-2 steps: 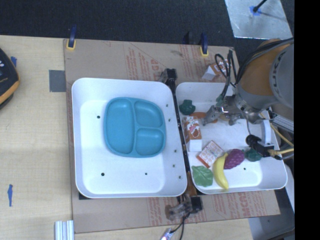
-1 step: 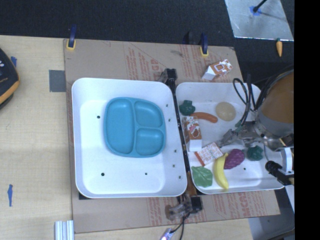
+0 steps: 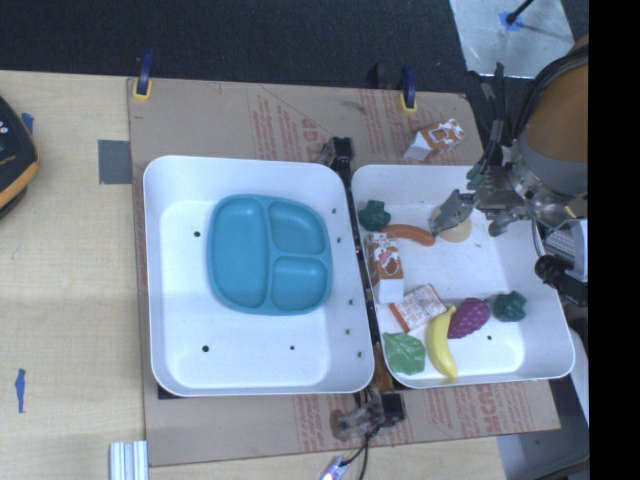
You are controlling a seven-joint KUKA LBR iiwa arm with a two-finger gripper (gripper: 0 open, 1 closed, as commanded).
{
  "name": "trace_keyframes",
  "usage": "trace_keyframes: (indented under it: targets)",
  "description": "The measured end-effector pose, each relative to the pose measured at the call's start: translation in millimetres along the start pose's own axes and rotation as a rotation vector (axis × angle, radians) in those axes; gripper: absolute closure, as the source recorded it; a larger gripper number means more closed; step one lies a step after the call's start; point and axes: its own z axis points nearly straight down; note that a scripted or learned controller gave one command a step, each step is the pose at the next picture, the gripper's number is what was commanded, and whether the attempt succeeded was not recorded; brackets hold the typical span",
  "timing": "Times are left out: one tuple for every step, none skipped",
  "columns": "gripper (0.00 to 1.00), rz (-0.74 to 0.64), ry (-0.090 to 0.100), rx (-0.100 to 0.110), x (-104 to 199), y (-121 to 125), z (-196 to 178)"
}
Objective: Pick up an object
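My gripper (image 3: 473, 216) hangs over the upper part of the right bin (image 3: 545, 366), reaching in from the right. Its two fingers stand apart, so it is open with nothing between them. A small cream round piece (image 3: 457, 231) lies just below the left fingertip (image 3: 449, 210). To its left are an orange carrot-like piece (image 3: 408, 234) and a dark green broccoli (image 3: 374, 214). Lower in the bin lie a yellow banana (image 3: 440, 344), purple grapes (image 3: 470, 318), a green leaf (image 3: 404, 352), a dark green piece (image 3: 509, 306) and two printed packets (image 3: 385, 259) (image 3: 418, 306).
The left bin (image 3: 165, 268) holds a blue divided plate (image 3: 270, 253). A small carton (image 3: 436, 140) lies on the cardboard behind the right bin. A black clip (image 3: 338, 152) sits where the two bins meet at the back.
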Motion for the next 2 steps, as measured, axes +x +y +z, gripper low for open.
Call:
trace_keyframes:
  targets:
    - [0.00,0.001,0.000,0.005,-4.8,-49.8,93.9]
    - [0.00,0.002,-0.002,-0.003,12.2,-56.5,142.2]
